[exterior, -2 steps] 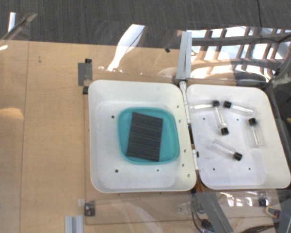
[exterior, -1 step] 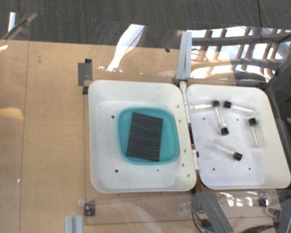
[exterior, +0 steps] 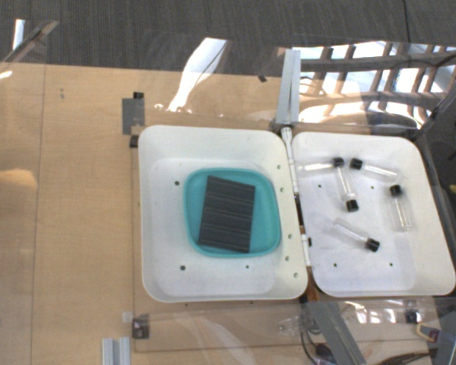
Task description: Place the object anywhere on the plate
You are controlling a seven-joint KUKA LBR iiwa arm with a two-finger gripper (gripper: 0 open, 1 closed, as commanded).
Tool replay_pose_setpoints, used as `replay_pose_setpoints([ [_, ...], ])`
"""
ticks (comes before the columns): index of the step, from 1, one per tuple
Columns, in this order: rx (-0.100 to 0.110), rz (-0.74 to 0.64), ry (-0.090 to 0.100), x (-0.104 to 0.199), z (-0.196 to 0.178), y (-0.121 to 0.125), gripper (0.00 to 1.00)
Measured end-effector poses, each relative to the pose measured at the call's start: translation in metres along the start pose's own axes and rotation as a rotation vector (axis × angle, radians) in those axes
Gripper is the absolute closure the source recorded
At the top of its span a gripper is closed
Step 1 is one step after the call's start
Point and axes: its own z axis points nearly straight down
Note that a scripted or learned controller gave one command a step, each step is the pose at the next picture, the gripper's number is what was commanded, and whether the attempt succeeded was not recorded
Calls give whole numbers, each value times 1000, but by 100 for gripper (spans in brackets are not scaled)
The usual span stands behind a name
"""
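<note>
Worktop (exterior: 61, 204), tan wood, bearing two white bins touching side by side.

1. Left bin (exterior: 159, 204): I count one teal plate (exterior: 270, 223) with rounded corners, set near the middle.
2. Dark ribbed slab (exterior: 227, 214): lies flat on the plate, wholly within its rim, slightly tilted.
3. Right bin (exterior: 425, 265): I count five clear tubes (exterior: 353, 235) with black caps, scattered flat, well apart from the plate.
4. Claw: I cannot tell its state.
</note>
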Motion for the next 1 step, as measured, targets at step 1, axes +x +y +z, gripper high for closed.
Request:
replay_pose_setpoints([
  [1, 0, 212, 0, -14, 0, -13, 0],
])
